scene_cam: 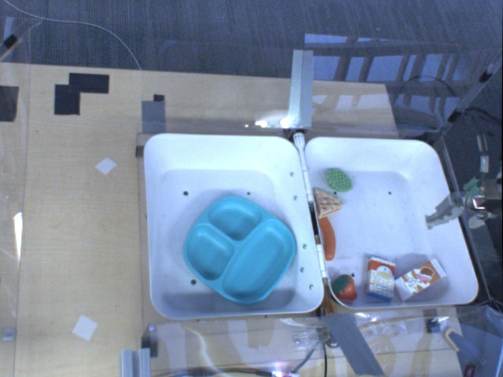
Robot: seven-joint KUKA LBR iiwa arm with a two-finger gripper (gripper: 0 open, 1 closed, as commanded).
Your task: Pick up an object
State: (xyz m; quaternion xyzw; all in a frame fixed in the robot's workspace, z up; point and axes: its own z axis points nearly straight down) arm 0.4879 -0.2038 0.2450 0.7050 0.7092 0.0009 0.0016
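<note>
In the right bin (393, 163) several toy foods lie along the left wall and front. A green round piece (339, 180) lies at the back, and in front of it a triangular sandwich wedge (327, 203). An orange sausage-like piece (328, 238) and a red fruit with a green top (343, 287) follow toward the front. Two small cartons (381, 278) (419, 279) lie side by side at the front right. My gripper (442, 214) hangs over the bin's right rim, apart from all of them, with nothing seen in it.
A blue divided plate (240, 247) lies in the left bin (169, 210). A metal post (301, 89) stands behind the divider between the bins. The wooden bench (71, 234) stretches to the left.
</note>
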